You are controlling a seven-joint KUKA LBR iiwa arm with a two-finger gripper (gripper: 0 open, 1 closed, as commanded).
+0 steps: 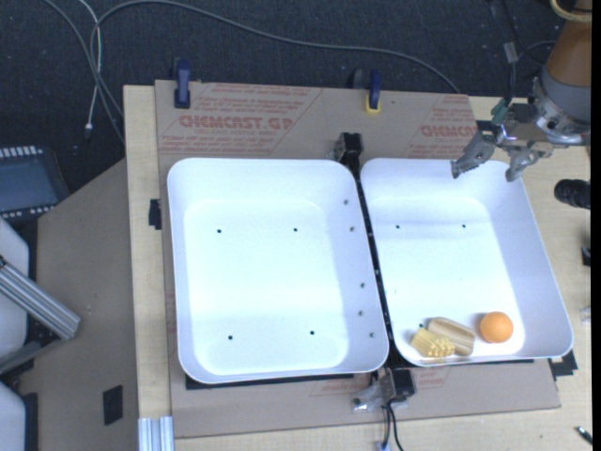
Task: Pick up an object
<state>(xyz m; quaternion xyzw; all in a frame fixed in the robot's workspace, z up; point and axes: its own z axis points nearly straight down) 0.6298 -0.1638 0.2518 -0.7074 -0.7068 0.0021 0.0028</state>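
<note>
Hanging over the far right corner of the right bin (526, 224), the claw (494, 163) has its two fingers spread apart with nothing between them, one fingertip (460, 168) at the bin's far rim and the other nearer the bin's right edge. The grey arm (569, 83) comes in from the far right, its orange band showing above the wrist. The things to pick lie well apart from the claw, at the near end of the same bin: an orange ball (496, 327) toward the near right corner, a tan oblong piece like a bread roll (453, 332) just beside it on the left, and a yellow ridged piece like a corn cob (431, 345) touching the roll on its near left side. The left bin (263, 261) sits just beside the right one, the two meeting along a dark seam down the middle. Both bins rest on a brown board (282, 120) with red lettering, held at its far edge by two clamps, one blue (181, 81) and one blue and yellow (374, 90), on the pale desk (146, 252). Cables (94, 36) trail over the dark floor beyond the far edge.
</note>
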